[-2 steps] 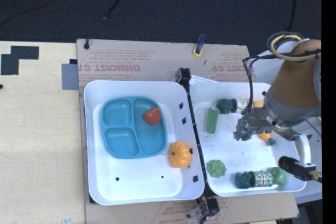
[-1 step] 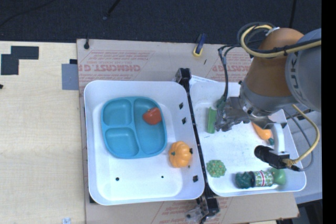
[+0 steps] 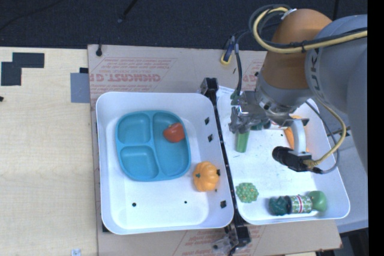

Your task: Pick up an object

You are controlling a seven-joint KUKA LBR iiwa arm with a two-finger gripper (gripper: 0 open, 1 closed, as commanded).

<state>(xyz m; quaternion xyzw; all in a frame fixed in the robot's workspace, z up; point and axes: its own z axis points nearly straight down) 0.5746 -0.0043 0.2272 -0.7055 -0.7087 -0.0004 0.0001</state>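
Pale bench, two white bins side by side.
Gripper low over right bin near its left wall, fingers clamped on upright green object; blue divided plate in left bin, orange pumpkin beside its right wall.

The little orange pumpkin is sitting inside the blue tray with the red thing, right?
Not quite. The camera view shows the orange pumpkin outside the blue tray, on the white bin's floor beside the tray's corner. The red thing is inside the tray.
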